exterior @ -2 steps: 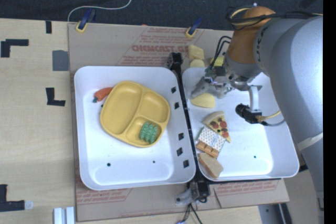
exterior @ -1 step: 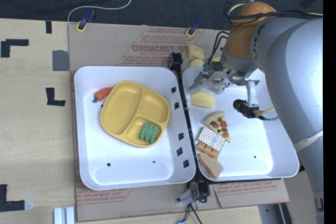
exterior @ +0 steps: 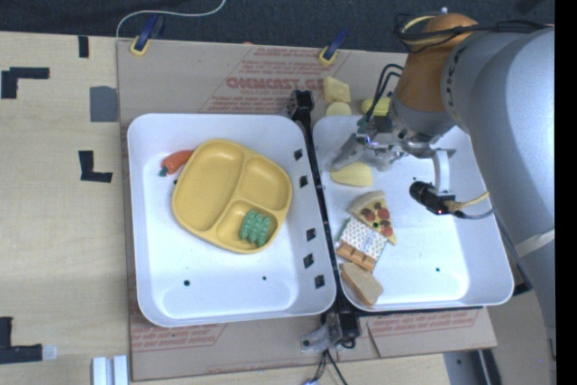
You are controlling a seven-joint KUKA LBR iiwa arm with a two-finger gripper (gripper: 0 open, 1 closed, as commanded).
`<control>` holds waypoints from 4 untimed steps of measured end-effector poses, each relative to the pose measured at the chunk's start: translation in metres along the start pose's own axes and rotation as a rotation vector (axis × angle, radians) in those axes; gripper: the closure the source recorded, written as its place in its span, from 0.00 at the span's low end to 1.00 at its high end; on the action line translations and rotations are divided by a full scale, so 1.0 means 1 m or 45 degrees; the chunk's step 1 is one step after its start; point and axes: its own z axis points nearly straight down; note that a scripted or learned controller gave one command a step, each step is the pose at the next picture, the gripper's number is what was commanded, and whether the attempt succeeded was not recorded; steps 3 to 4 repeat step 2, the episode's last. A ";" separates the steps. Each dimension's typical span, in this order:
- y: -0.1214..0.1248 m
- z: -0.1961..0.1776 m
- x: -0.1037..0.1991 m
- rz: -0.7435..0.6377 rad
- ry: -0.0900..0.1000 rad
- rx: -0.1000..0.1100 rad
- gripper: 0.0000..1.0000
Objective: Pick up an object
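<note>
Grey arm [exterior: 505, 104] reaches from the right over the right bin [exterior: 451, 279], its gripper [exterior: 365, 149] low at the bin's upper left, just above a pale yellow piece [exterior: 352, 175]; whether it is clenched or released cannot be told. Below lie a pizza slice [exterior: 373, 214], a waffle [exterior: 359, 242] and bread [exterior: 362, 287]. Left bin [exterior: 162, 284] holds a yellow tray [exterior: 216, 189] with a green piece [exterior: 255, 228], a carrot [exterior: 177, 160] beside it.

Light wooden bench [exterior: 54, 266] with black tape marks, topped by a printed cardboard sheet [exterior: 261, 81] clamped at the back edge. Two shallow white bins sitting side by side on that: left bin [exterior: 153, 284], right bin [exterior: 478, 279].
</note>
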 end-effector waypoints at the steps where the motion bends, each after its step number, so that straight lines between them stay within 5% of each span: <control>1: 0.018 -0.001 0.020 -0.004 -0.003 0.007 0.00; 2: -0.021 0.000 0.008 0.001 0.000 0.001 0.00; 4: -0.021 0.000 0.008 0.001 0.000 0.001 0.00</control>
